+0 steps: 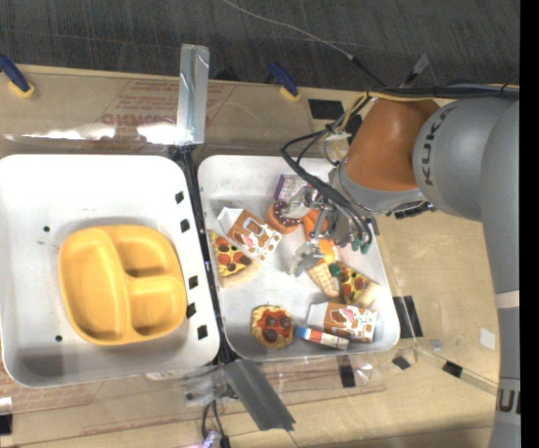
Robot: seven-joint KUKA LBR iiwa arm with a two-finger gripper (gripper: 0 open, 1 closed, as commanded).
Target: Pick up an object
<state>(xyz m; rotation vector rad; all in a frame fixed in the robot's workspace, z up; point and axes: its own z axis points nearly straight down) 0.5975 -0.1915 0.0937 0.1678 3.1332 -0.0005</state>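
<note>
Left bin (26, 185): I see a shallow white bin on the left half of the bench, with one item in it.
Yellow tray (120, 283): a divided yellow plastic tray lies flat in the left bin, slightly left of its middle, clear of the walls. Its compartments look bare to me.
Divider: the two bins sit side by side, their rims touching along a dark seam.
Right bin (241, 171): a second shallow white bin, holding a scatter of small toy food pieces.
Pizza slice (231, 258): lies against the right bin's left wall, about halfway down.
Brown carton (253, 232): a small printed box just above and right of the pizza slice, touching it or nearly so.
Round tart (272, 326): a small round piece with red topping near the bin's front edge.
Purple packet (289, 192): near the back of the bin, partly under the cables of the arm.
Flat box (343, 323): a brown-and-white box with a red end in the front right corner, beside the tart.
Waffle piece (343, 282): tan toy with coloured spots just above the flat box, directly under the tool.
Gripper (318, 250): it is low over the middle of the right bin, between the carton and the waffle piece. I cannot tell how far it is open, nor whether it has hold of anything.
Arm (456, 157): grey with an orange band, reaching in from the right.
</note>
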